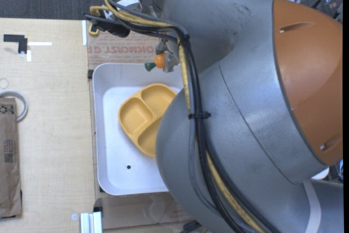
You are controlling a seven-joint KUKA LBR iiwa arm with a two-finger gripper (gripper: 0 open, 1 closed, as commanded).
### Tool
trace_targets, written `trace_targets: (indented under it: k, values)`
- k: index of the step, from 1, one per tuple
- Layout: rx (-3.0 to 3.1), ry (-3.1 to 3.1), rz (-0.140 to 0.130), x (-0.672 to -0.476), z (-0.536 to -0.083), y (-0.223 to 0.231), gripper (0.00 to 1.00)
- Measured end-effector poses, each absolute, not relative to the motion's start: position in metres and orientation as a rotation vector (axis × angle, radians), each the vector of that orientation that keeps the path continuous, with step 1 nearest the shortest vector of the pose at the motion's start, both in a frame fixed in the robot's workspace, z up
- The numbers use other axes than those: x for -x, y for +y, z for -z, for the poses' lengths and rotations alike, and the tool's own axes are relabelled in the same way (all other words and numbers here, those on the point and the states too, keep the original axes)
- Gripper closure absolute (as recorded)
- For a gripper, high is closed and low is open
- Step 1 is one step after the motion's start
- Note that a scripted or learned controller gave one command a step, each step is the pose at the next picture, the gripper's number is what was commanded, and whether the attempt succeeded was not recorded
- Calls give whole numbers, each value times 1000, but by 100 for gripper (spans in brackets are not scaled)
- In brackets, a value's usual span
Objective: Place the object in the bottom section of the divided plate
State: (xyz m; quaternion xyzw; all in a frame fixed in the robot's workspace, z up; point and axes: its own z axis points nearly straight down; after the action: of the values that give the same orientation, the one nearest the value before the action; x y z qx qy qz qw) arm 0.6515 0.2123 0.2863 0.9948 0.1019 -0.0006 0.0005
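Camera view: a small orange object with a green end [157, 62] is seen at the top of the frame, above the far rim of the shallow white plastic bin [98, 128] and in front of a brown cardboard sheet with red lettering [122, 49]. Its long axis is laid roughly left to right with a slight downward tilt. The green end is pointed to the left and a little down, and the rounder orange end is turned to the right, towards the small grey metal gripper [169, 56], which it sits just beside. Whether contact is made there cannot be told, and neither can it be told whether the claw is wide, narrow or closed on anything, since that part is small and crowded by black and yellow cables [139, 20].

A yellow divided plastic plate [140, 113] is lying flat in the bin, below the object and apart from it. Three compartments can be made out, but the plate's right side is covered by the bulky grey and orange arm [256, 106]. A brown paper bag [8, 161] is cut off by the left edge on the pale wooden bench top [49, 117].
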Motion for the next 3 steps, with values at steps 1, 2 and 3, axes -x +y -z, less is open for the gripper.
trace_targets:
  k: [1, 2, 3]
  values:
    - [-3117, 375, 6, -643, -304, 158, 100]
    - [-3115, 393, 7, -649, -140, 211, 100]
    - [-3116, 391, 4, -649, -141, 211, 0]
